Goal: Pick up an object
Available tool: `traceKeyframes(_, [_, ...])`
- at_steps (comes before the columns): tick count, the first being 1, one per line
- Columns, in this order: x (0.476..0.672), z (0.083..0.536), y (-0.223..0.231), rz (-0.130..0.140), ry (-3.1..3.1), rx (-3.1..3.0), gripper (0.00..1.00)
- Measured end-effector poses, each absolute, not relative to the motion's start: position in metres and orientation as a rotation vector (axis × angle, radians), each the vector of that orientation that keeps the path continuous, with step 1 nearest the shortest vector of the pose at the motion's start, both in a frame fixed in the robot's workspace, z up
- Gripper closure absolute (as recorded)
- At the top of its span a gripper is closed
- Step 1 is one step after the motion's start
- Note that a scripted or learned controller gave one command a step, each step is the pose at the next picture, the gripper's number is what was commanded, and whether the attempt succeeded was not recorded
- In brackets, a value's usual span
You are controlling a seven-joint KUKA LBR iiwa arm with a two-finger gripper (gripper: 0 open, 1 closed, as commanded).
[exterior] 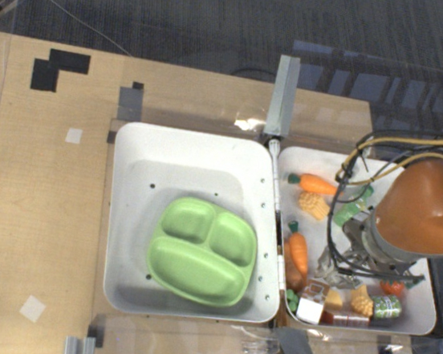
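The arm [424, 208] hangs low over the right bin [429, 309], its orange band hiding most of the gripper [338, 264], so I cannot tell what state it is in or whether it touches anything. Beneath it lie toy foods: a carrot [298, 253] by the left wall, another carrot [318, 184] at the far end, a small bottle [346, 317]. Any label is too small to read. The left bin [138, 161] holds a green divided plate [204, 251].

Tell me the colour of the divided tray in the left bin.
Light green; the divided tray shows plainly in the camera view, lying in the left bin.
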State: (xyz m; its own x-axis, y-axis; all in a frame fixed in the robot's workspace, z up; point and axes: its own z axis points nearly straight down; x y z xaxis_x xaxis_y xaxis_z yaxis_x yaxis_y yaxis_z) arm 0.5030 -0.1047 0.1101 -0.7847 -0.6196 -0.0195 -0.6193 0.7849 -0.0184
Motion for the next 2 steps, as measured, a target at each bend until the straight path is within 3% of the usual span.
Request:
traceKeyframes(1, [0.551, 0.224, -0.017, -0.006, 2.947, -1.031, 1.00])
traceKeyframes(2, [0.562, 0.271, -0.106, -0.008, 2.785, -1.434, 1.00])
